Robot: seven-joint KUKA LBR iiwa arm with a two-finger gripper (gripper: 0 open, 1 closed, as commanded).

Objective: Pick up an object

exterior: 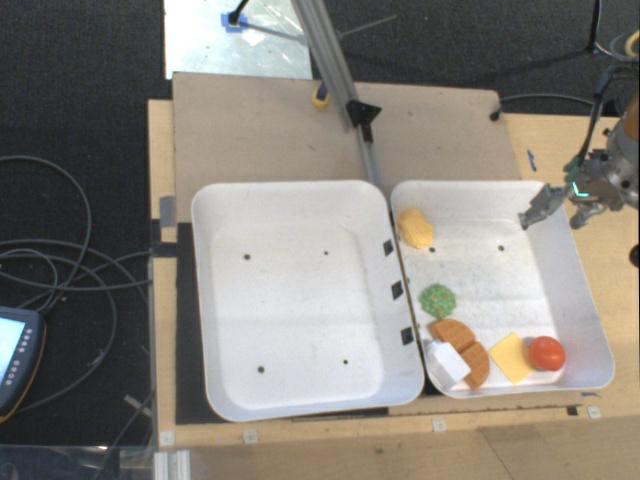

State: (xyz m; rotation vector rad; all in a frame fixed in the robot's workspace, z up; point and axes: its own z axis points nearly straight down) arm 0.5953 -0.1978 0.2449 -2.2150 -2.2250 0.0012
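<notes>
Camera view: the gripper (558, 209) hangs over the upper right rim of the right bin (500, 203), its two fingers spread apart with nothing between them; one finger (533, 211) slants down and left over the bin's edge, the other sits just beside the rim on the bin's outer side. The arm's grey wrist (615, 173) reaches in from the right.

All the objects lie in the right bin, well apart from the open jaws. A yellow lump (416, 228) sits in the bin's upper left corner, its long axis running from upper left to lower right, on the far side of the bin from the gripper. Below it, against the bin's left wall, lies a round green piece (437, 299). Along the bin's lower edge, a brown bun (462, 345) lies with its long axis slanting down to the right, a white block (448, 362) touching its lower left side. Just right of the bun rests a yellow wedge (511, 356), and touching that wedge on its right is a red ball (546, 353).

The left bin (215, 208) stands beside the right bin, their walls touching.
</notes>
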